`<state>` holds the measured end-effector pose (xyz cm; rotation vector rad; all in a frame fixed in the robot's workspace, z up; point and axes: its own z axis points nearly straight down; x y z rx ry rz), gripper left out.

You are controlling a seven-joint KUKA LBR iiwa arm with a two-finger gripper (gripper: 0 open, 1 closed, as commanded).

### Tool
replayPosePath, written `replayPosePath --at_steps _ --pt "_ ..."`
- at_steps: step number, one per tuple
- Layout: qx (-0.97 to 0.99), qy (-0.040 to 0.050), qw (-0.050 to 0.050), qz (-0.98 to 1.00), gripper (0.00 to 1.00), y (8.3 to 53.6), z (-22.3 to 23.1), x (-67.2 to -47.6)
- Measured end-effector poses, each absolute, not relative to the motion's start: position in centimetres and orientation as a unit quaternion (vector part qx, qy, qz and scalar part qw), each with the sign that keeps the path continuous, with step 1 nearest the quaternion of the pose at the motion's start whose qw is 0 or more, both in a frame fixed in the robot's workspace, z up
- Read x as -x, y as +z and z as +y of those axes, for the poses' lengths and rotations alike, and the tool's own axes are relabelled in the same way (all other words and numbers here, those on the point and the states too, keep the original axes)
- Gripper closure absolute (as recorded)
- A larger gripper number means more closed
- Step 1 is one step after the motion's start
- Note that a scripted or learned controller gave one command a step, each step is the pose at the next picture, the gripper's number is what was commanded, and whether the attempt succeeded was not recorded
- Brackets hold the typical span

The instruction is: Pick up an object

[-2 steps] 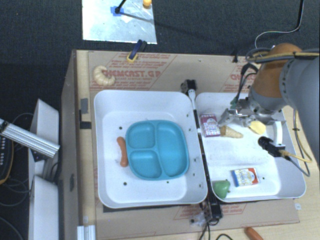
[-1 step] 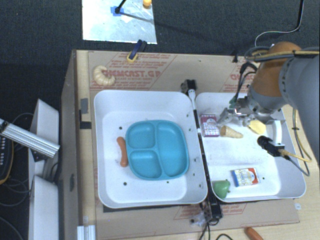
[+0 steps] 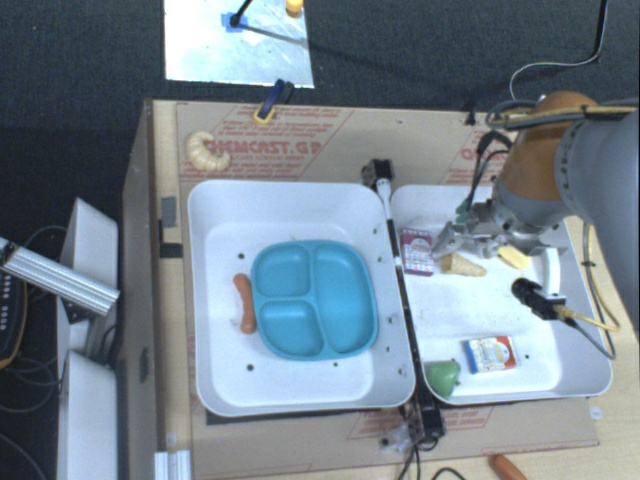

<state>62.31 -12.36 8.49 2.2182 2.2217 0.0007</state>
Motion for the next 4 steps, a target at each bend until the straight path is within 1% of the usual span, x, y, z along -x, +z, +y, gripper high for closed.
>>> replayPosePath --at_steps 1,2,3,4 --pt "-0.706 0.001 0.001 0.709 0.0 8.8 -12.7 -64.7" --pt "-0.707 0.0 0.001 0.708 0.0 8.5 -11.8 -62.1" --pt "-0.707 0.001 0.002 0.707 0.0 9.7 -13.7 -64.1" --pt "-0.707 0.0003 0.001 0.708 0.0 8.4 -12.5 -62.2"
